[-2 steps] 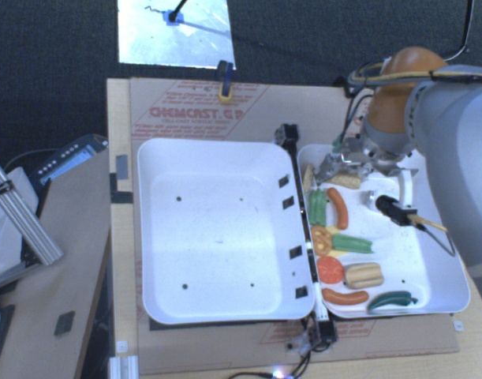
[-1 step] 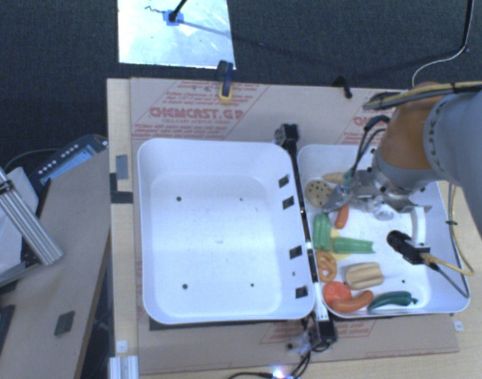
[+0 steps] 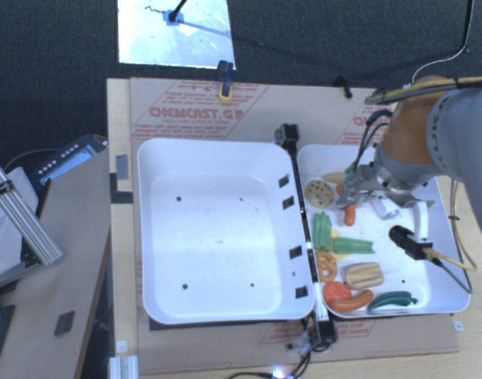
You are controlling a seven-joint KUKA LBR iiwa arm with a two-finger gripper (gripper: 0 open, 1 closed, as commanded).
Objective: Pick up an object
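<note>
The arm (image 3: pixel 442 129) runs off the right edge and hides part of the right bin (image 3: pixel 450 287).

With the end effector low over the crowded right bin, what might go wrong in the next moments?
1. The end effector sits among several toys: a small orange piece, a round tan slice and a green vegetable. It may nudge neighbours instead of gripping one.
2. The items in the right bin lie close together, so two might be caught or the target pushed aside.
</note>
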